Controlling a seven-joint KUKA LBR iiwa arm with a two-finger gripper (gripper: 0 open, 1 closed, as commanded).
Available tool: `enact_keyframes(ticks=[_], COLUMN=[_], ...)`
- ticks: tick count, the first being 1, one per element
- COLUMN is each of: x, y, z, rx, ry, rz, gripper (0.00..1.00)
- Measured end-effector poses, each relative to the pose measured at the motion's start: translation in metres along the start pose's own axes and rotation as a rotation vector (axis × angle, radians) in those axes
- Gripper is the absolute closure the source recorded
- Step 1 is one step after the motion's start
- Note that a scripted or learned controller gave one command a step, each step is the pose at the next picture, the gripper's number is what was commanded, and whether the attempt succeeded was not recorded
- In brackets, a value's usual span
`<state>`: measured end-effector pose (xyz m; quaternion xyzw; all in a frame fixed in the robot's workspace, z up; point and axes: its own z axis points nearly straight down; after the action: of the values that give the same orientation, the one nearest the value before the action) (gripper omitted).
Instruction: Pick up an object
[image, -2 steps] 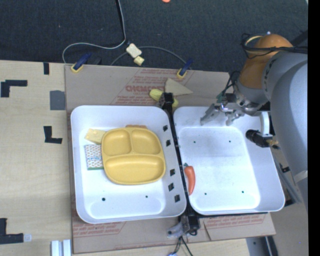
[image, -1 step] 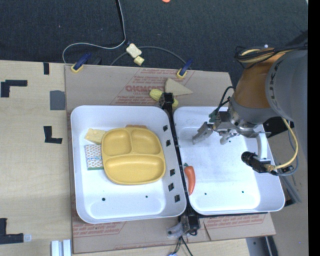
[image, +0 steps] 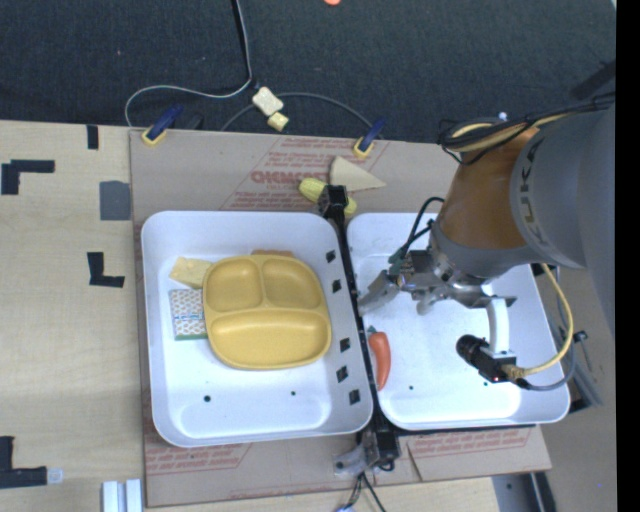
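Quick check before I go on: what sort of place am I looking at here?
Most likely a robotics lab bench set up for picking trials: two white bins clamped side by side on cardboard, a loose cable behind, and the arm over the right bin.

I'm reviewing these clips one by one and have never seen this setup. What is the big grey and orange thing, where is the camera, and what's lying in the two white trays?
The grey and orange shape is a robot arm reaching in from the right. One fixed camera looks down at a slant on the bench. Its gripper hangs over the right bin, near the divider; its fingers are too hidden to judge, and nothing is visibly held. An orange, carrot-like object lies in that bin by the left wall. The left bin holds a yellow divided plate, with a patterned sponge-like piece beside it.
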<state>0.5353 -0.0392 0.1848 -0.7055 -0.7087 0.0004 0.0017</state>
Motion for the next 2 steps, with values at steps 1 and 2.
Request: enact_keyframes(ticks=[1, 2], x=[-0.068, -0.06], y=[0.025, 0.07], z=[0.079, 0.1], rx=[0.003, -0.003], ry=[-0.004, -0.002], rz=[0.009, 0.002], gripper=[0.0, 0.0])
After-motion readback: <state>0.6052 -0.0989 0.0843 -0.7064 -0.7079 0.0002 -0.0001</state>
